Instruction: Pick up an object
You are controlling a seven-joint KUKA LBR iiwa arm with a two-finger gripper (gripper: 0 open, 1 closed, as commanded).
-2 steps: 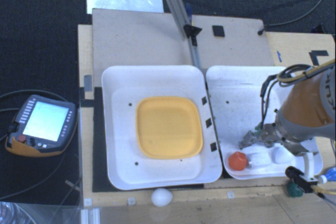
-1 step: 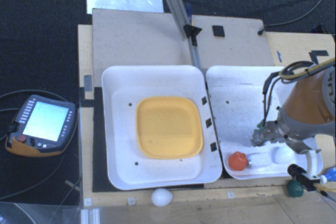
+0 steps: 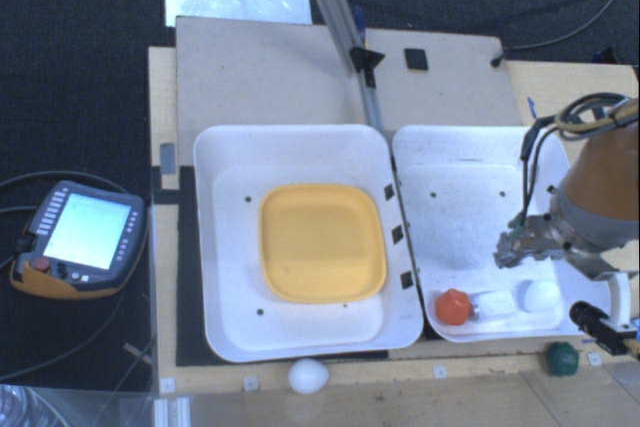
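Blurred gripper (image 3: 510,248) over the right bin (image 3: 450,165); cannot tell its state.

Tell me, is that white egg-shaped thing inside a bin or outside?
Outside. The white egg lies on the bench, just past the left bin and its near rim.

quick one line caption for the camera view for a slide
KUKA arm's gripper hovers in the right bin above an orange ball; yellow plate fills the left bin.
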